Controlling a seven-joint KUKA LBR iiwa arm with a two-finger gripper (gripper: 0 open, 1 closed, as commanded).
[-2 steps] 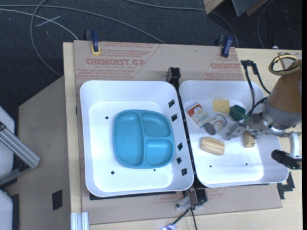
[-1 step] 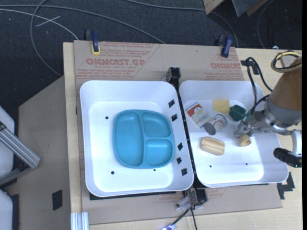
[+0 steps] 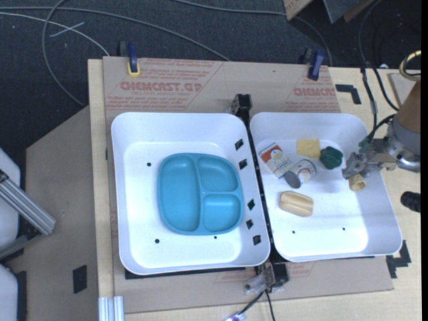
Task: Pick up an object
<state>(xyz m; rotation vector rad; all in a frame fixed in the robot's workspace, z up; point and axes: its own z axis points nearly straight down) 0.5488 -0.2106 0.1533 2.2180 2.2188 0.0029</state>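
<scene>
The right bin [image 3: 374,236] holds several small objects. A yellow block [image 3: 308,146] and a dark green lump [image 3: 330,156] lie near its far side. A white and red packet [image 3: 274,158], a small round can [image 3: 305,170] and a grey piece [image 3: 292,178] are bunched at the middle left. A tan bread-like roll [image 3: 296,203] lies closer to the front. My gripper [image 3: 356,173] hangs over the bin's right part, just right of the green lump. A small tan bit [image 3: 358,182] sits right at its tip; whether it is held is unclear.
The left bin [image 3: 134,249] contains a blue divided plate [image 3: 199,193]. Black clips run along the seam between the bins. Blue clamps [image 3: 134,64] pin the cardboard at the back. Cables trail over the dark floor behind the bench.
</scene>
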